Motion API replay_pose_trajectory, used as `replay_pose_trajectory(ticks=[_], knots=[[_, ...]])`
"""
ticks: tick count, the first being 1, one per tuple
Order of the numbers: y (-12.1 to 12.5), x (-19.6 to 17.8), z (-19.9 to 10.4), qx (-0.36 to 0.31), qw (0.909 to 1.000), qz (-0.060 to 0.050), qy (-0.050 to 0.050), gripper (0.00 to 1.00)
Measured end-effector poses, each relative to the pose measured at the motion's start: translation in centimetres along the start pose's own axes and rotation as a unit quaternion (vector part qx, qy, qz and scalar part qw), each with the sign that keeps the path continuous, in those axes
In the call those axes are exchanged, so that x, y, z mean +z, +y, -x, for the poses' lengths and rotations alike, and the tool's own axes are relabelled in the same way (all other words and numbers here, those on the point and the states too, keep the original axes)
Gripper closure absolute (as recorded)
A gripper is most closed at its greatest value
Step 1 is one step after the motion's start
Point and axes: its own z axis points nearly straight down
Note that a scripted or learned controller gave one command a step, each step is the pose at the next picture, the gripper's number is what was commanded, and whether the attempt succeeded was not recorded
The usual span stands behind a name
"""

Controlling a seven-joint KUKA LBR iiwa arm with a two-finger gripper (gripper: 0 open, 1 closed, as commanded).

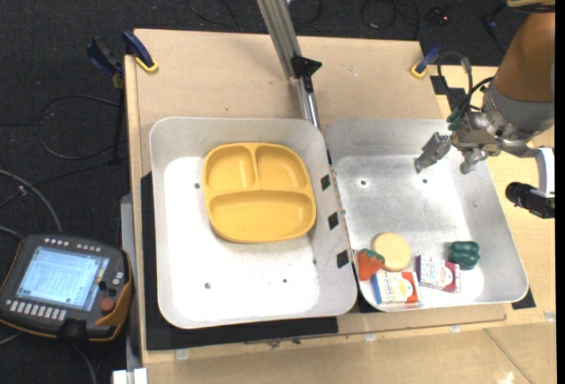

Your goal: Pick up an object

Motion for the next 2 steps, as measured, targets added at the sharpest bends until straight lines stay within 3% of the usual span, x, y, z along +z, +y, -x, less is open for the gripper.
replay_pose_trajectory(ticks=[2], knots=[[0.5,10.0,-0.6,0.0,1.0,0.001,0.0,0.0]])
